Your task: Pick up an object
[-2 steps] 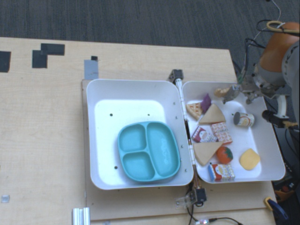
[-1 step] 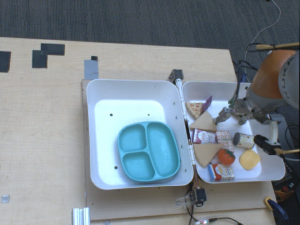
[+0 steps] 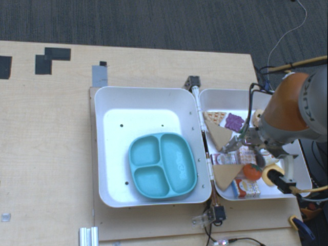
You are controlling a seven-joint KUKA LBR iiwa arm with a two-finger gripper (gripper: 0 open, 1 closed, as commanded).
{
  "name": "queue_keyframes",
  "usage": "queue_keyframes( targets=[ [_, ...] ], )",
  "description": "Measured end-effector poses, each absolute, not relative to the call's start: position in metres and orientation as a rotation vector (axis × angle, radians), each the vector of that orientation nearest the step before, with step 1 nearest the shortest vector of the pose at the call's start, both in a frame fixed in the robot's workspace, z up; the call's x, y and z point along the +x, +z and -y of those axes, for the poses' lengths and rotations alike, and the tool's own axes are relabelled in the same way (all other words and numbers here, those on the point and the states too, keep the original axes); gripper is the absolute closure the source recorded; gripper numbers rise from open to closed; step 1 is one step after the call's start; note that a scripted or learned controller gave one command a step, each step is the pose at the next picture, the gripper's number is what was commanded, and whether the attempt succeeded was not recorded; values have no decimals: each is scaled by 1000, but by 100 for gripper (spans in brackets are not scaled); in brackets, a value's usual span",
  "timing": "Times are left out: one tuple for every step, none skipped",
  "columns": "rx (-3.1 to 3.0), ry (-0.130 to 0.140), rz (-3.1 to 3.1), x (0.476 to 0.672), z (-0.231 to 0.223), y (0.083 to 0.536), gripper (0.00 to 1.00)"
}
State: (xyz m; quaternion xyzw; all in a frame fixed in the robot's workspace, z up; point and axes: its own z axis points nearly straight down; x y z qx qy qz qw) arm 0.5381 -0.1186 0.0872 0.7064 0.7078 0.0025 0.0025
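The right bin (image 3: 225, 93) holds a jumble of small items. At its back lie a waffle-patterned wedge (image 3: 215, 118) and a purple piece (image 3: 234, 121), with a tan wedge (image 3: 219, 135) in front of them. Nearer the front are a second tan wedge (image 3: 225, 174), an orange-red ball (image 3: 251, 171), a yellow piece (image 3: 271, 173) and a small printed carton (image 3: 225, 159). My gripper (image 3: 245, 146) is low over the middle of this pile, just behind the ball. The grey arm and its orange band (image 3: 287, 106) cover the bin's right side.
The left bin (image 3: 100, 137) holds a teal three-section plate (image 3: 163, 165) toward its front right. A ridge (image 3: 201, 132) separates the two bins. Black and grey markers (image 3: 51, 59) lie on the bench at the far left, and cables (image 3: 215, 215) run along the front edge.
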Motion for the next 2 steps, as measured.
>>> queue_keyframes(
  targets=[
    [2211, 13, -2216, 540, 119, 98, 100],
    [2214, 6, -2226, 505, 59, 185, 100]
  ],
)
